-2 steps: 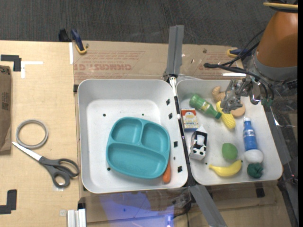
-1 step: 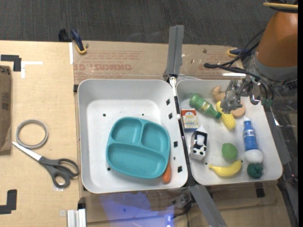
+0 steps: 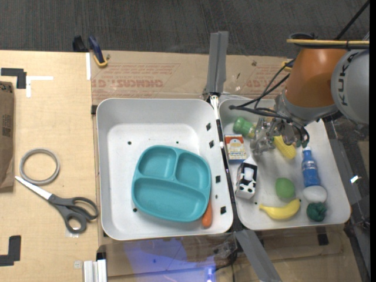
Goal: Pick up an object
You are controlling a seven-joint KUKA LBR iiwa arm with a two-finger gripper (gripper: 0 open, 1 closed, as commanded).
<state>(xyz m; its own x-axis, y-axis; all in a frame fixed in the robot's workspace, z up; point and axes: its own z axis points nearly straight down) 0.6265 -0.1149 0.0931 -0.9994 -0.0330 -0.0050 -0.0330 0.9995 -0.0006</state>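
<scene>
Your banana [image 3: 280, 209] lies at lower right; the gripper [image 3: 265, 138], upper right, hovers mid-approach, grip state unclear. Next, descend onto one object.

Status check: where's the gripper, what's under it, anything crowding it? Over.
Gripper low in right bin, upper end; nothing seen held. Small yellow piece and green toy beside it. Blue bottle close by.

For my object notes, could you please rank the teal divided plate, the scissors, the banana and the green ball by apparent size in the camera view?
1. Teal divided plate: clearly largest.
2. Scissors.
3. Banana.
4. Green ball: smallest.
</scene>
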